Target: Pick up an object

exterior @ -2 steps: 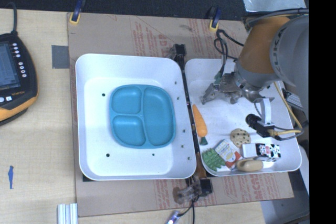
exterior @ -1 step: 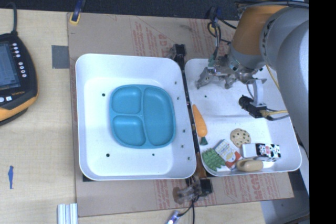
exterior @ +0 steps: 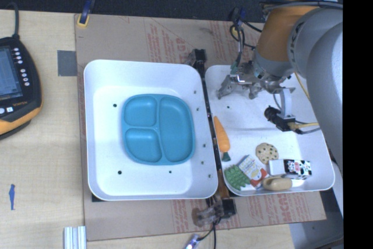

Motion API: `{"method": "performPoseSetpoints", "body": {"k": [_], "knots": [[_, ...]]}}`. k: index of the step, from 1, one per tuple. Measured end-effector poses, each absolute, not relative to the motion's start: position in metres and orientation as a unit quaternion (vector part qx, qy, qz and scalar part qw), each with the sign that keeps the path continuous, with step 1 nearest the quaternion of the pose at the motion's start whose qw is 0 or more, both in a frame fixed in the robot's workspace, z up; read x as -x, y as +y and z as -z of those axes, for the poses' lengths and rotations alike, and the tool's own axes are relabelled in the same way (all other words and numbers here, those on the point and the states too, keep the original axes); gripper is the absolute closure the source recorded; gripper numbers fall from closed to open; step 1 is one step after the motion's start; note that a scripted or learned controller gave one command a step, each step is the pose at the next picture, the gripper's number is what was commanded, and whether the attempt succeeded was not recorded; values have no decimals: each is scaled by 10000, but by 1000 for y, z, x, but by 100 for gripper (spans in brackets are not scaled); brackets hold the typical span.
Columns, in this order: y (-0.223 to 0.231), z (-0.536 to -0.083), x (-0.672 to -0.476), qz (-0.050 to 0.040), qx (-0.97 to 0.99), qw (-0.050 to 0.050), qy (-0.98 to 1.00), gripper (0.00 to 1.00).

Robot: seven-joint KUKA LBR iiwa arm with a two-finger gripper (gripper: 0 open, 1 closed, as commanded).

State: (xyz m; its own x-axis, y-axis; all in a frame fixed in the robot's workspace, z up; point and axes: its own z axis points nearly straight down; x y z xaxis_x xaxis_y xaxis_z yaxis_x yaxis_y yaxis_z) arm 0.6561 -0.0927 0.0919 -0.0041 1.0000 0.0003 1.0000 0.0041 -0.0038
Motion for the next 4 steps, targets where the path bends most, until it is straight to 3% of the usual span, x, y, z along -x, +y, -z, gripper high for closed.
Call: {"method": "performPoseSetpoints", "body": {"k": [2, 3, 4], "knots": [[-96, -92, -656, -9, 7059, 9, -7083, 0], [-5, -193, -657, 2, 7053, 7, -7089, 0], [-5, -203, -657, -12, 7045, 16, -7097, 100]]}}
